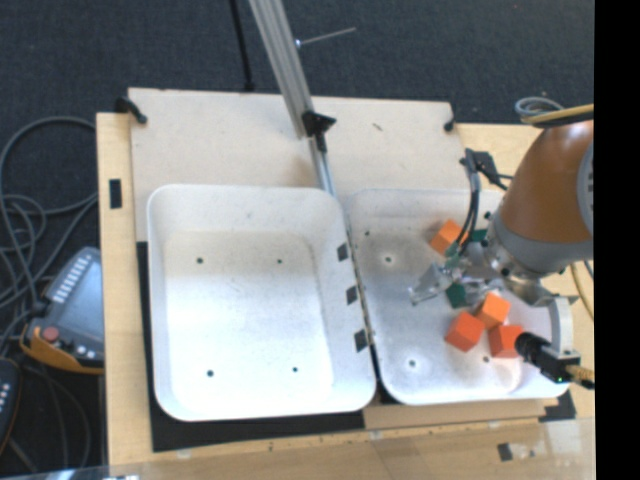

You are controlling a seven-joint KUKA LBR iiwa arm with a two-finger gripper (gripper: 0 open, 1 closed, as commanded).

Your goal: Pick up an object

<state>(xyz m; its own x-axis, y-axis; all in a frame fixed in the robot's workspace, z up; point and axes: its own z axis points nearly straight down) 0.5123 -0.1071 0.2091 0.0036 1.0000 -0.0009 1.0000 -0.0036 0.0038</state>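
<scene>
- In the right bin [400, 368], camera view, we see the gripper [440, 283] low among orange blocks [463, 332]; whether it is spread or closed, we cannot tell.
- Nothing looks lifted; we judge the pick undone.

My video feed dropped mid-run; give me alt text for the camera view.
The claw sits low in the right bin, among orange blocks and a small green piece. The left bin lies alongside.
</scene>
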